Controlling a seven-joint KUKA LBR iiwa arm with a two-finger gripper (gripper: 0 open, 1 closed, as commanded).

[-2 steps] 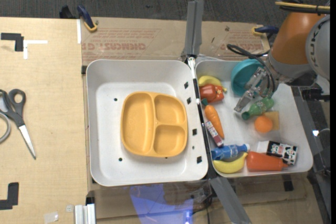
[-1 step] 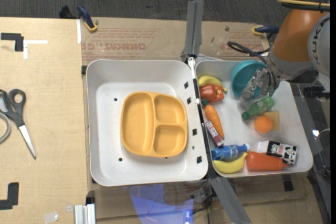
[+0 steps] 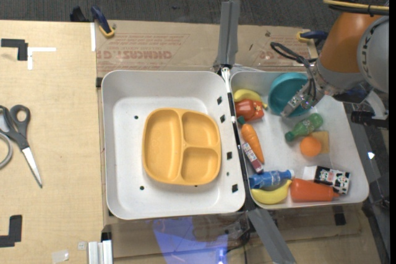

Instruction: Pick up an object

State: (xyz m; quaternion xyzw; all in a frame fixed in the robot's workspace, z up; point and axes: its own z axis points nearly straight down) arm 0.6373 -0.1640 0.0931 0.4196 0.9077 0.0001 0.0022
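End effector (image 3: 301, 101) low in upper right of frame, at rim of tilted teal bowl (image 3: 286, 91) in right bin (image 3: 353, 146); whether digits apart or together: cannot tell.

Risk, as judgement: contact on curved rim could slip, bowl could tip or slide into green bottle (image 3: 304, 127) and orange (image 3: 310, 146) just below.

Right bin also: banana (image 3: 246, 94), red pepper (image 3: 249, 109), carrot (image 3: 252, 140), blue bottle (image 3: 268, 178), second banana (image 3: 271, 194), red bottle (image 3: 312, 190), milk carton (image 3: 334, 178).

Left bin (image 3: 120, 151), frame centre: yellow divided plate (image 3: 182, 147).
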